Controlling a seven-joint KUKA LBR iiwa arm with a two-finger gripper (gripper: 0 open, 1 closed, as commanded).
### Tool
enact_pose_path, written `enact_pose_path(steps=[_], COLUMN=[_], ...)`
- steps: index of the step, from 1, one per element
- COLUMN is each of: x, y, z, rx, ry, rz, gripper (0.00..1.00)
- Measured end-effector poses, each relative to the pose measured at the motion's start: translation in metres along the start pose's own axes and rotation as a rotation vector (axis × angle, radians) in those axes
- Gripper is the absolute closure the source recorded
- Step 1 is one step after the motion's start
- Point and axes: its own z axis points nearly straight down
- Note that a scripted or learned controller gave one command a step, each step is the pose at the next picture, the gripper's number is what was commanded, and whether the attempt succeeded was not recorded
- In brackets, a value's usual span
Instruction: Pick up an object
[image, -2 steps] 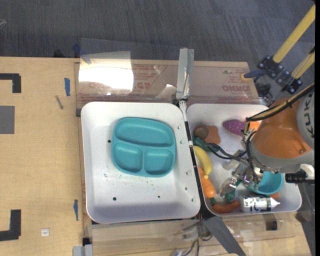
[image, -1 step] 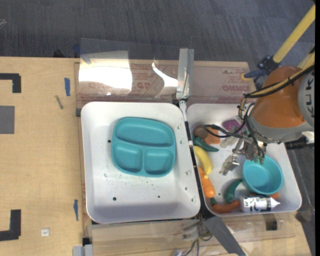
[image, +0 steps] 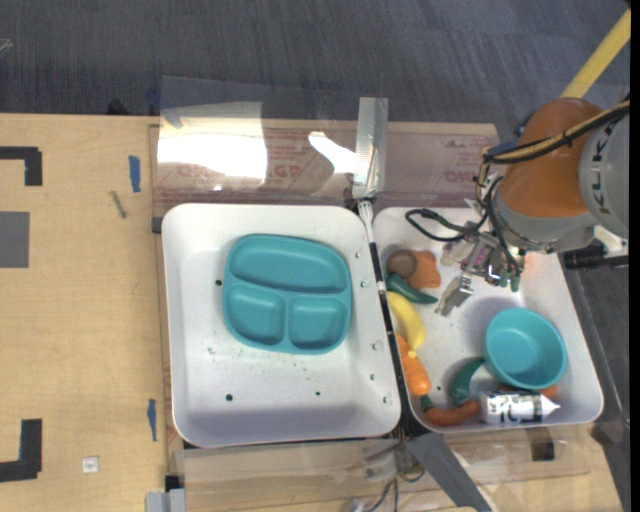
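One gripper (image: 462, 283), fingers perhaps empty.

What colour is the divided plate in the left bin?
Teal; the divided plate shows plainly in the camera view.

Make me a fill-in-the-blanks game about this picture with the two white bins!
1. The teal divided tray lies in the ____ bin as the camera sees it.
2. The teal bowl sits in the same bin as the ____ banana.
3. The tray has ____ compartments.
4. The gripper hangs over the ____ bin.

Missing words: left; yellow; three; right
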Motion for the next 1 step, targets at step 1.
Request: enact_pose_path(steps=[1], x=[-0.0071], y=[-0.0902], z=[0.0317], rx=[-0.001], ry=[-0.006], rz=[-0.018], gripper=[0.0])
